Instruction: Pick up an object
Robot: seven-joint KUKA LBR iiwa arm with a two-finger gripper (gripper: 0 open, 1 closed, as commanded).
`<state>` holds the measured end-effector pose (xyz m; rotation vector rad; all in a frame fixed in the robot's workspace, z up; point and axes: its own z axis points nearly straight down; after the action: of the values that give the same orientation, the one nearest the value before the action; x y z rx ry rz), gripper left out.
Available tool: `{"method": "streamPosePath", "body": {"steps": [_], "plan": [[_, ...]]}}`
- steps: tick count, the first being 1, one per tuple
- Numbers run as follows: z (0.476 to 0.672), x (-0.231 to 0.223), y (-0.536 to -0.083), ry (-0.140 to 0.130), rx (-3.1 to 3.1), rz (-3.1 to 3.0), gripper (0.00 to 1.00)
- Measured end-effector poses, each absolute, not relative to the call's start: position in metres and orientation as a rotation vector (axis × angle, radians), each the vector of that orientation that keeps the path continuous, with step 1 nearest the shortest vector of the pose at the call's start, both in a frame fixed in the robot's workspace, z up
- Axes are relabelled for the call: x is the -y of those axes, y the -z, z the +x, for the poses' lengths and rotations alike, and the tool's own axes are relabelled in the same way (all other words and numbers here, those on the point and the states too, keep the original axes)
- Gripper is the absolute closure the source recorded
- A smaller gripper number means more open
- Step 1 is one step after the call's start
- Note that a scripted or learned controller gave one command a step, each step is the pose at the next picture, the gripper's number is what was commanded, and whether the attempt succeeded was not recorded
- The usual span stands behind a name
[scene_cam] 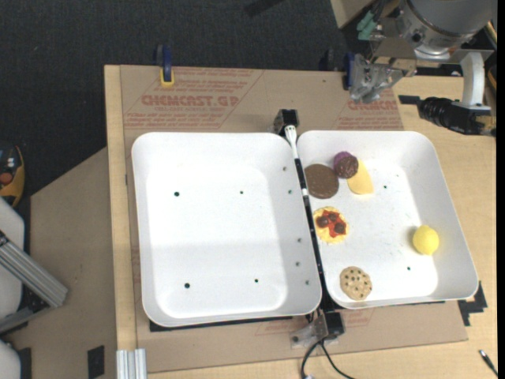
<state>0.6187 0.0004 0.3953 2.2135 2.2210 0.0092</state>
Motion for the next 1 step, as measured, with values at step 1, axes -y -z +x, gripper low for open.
{"method": "streamPosePath", "body": {"steps": [1], "plan": [[0.6053, -0.0408, -0.4496, -0.013, -2.223, 2.211, 1.0]]}}
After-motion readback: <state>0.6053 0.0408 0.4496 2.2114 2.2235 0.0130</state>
